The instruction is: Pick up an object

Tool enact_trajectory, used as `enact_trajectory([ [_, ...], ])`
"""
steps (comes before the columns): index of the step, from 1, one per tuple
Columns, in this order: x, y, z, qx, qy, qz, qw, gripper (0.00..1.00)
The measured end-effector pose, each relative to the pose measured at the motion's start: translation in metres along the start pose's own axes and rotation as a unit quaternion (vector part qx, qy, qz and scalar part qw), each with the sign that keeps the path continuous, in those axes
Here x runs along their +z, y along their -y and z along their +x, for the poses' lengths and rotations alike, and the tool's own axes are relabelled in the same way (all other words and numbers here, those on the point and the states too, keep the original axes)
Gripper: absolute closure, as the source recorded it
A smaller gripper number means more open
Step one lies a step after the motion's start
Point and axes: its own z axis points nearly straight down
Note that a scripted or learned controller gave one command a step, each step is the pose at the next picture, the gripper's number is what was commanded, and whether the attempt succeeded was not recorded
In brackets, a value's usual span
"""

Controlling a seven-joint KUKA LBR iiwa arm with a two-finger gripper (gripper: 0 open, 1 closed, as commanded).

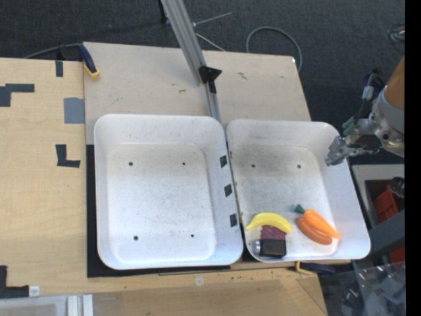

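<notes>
Below me I count two shallow white plastic bins, the left bin (pixel 115 176) and the right bin (pixel 342 189), and one orange toy carrot (pixel 317 227), one yellow toy banana (pixel 268 221), one dark purple piece (pixel 270 232) and one small black block (pixel 273 247).

No readable text or labels
</notes>
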Motion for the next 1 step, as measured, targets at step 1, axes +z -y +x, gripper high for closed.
enact_trajectory([
  [1, 0.0198, -0.0148, 0.0509, -0.002, -0.002, 0.004, 1.0000, 1.00],
])
